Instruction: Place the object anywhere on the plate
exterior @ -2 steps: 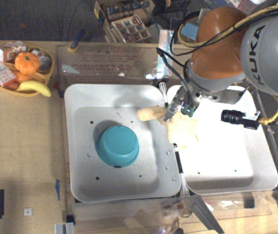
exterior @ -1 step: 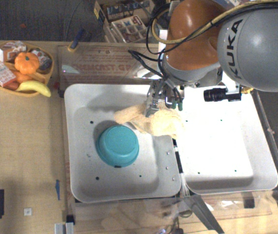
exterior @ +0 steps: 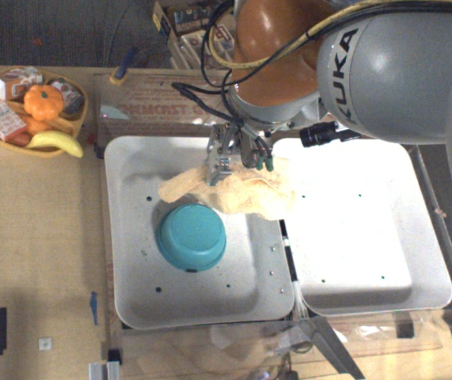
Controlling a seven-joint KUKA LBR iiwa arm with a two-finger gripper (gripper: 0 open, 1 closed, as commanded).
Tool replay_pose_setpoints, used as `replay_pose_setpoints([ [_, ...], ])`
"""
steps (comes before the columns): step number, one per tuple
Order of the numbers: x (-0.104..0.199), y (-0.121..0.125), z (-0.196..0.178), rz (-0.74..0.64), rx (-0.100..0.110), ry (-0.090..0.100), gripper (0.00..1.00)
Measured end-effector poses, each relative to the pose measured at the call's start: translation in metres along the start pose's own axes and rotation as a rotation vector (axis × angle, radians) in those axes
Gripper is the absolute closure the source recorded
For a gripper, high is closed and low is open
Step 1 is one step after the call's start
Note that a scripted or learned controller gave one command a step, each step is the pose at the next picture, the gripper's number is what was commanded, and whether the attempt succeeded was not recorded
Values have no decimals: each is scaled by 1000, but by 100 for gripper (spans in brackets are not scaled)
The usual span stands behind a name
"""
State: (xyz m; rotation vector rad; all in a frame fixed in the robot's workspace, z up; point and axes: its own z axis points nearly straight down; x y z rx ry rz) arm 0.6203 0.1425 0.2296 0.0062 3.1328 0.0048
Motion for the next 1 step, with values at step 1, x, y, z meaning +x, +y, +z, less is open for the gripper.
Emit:
replay_pose_setpoints([
  [1, 0, 0, -1, 0, 0, -1, 0],
])
